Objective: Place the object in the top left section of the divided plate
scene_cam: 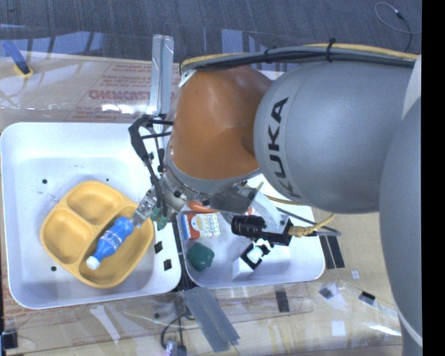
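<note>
A yellow divided plate [70,225] lies in the left white bin [30,169]. A small blue bottle with a white cap [111,241] rests tilted on the plate, across its lower right section, cap toward the lower left. My gripper [150,208] sits just at the bottle's upper right end, at the plate's right rim. The arm's orange band and grey wrist hide most of the gripper.
The right bin [297,269] holds a dark green rounded object [201,256], a packet with red and white print [204,225] and a black-and-white piece [256,252]. The arm's large body covers most of the right bin. Taped plastic sheeting surrounds the bins.
</note>
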{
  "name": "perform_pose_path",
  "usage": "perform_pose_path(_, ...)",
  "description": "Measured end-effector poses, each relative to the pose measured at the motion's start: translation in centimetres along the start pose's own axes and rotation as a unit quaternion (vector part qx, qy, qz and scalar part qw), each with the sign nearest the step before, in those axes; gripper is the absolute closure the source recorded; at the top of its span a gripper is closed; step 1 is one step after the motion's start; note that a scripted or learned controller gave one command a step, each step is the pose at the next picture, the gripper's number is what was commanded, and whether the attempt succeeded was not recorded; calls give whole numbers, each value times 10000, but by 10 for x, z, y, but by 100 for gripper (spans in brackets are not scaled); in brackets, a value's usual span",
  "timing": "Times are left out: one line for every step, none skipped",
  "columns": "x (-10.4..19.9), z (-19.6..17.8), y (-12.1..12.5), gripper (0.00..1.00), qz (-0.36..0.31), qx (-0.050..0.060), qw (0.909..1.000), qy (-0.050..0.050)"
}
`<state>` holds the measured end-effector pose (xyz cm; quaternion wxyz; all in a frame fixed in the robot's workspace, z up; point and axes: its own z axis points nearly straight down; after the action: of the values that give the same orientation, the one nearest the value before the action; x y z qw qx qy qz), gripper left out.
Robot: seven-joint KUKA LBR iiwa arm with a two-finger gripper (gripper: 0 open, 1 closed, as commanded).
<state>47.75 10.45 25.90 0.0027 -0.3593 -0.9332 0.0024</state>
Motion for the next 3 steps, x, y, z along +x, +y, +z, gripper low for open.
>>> perform_pose_path(-18, 18, 21, 100, -216, -7, 9998, -7)
perform_pose_path(25, 35, 48, 100, -1015, 8, 9948, 5)
perform_pose_path(6, 7, 20, 100, -867, -9, 9962, -11)
